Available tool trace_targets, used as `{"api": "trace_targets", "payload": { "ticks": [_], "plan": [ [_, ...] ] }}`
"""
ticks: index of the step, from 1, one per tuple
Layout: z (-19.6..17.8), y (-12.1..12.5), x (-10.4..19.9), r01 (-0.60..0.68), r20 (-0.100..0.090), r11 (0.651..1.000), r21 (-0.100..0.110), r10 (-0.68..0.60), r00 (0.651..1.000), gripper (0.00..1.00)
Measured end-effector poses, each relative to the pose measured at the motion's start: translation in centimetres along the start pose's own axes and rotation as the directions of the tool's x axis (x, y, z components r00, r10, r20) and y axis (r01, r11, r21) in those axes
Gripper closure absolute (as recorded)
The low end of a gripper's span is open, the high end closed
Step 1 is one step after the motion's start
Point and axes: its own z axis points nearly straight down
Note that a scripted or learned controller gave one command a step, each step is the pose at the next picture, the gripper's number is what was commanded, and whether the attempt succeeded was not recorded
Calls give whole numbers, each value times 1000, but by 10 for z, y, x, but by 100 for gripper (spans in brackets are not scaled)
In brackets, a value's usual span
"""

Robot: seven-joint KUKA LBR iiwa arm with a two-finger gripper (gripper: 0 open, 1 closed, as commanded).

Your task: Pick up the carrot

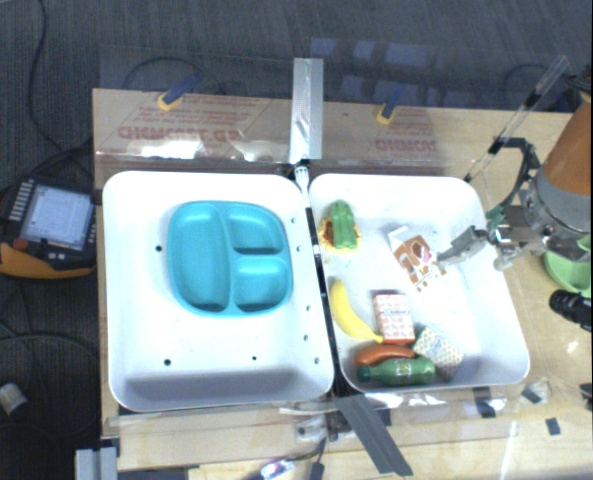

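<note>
Desk [416, 128] carries two white bins side by side. I see the left bin [136, 358] holding a blue divided plate [229, 256]. The right bin [496, 308] holds the clutter. The pincer [463, 245] hangs over that bin's right part, just beside a small patterned carton [414, 256]; I cannot tell its state. The carrot [381, 351] lies at the near wall, touching a green bottle [398, 371], beside a banana [347, 311].
</note>
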Motion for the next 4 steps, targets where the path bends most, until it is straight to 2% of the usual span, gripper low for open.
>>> {"api": "trace_targets", "payload": {
  "ticks": [1, 2, 3, 4],
  "plan": [
    [116, -44, 23, -124, 0, 992, -3, 124, 992, 0],
    [108, -45, 25, -124, -6, 992, 1, 124, 992, 100],
    [129, -38, 7, 165, 4, 986, -21, -165, 986, 100],
    [-16, -44, 47, 418, 1, 908, -2, -418, 908, 100]
  ]
}}
